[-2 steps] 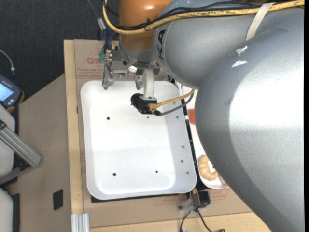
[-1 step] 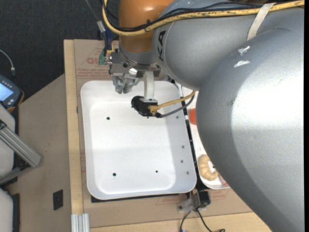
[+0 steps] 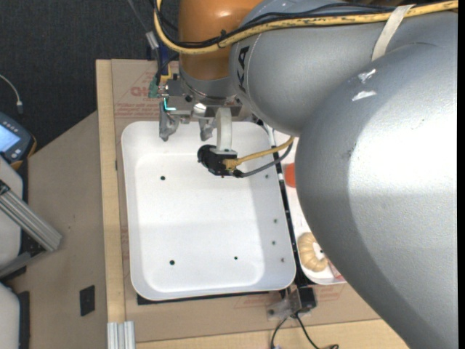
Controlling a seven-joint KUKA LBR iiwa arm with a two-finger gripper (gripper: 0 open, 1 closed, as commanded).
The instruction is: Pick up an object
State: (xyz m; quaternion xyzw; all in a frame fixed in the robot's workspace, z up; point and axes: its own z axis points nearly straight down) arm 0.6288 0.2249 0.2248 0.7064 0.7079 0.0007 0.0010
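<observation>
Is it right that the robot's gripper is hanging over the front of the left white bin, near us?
Not quite. In the camera view the gripper hangs over the far end of the left white bin, by its back rim, not the near end.

We see a white left bin (image 3: 196, 231) with small black dots, a grey arm (image 3: 378, 122) with orange band (image 3: 214, 20), a yellow cable (image 3: 320, 17), tan cardboard (image 3: 109, 195) with red print, and a tan-and-white object (image 3: 314, 253) in the right bin.
</observation>
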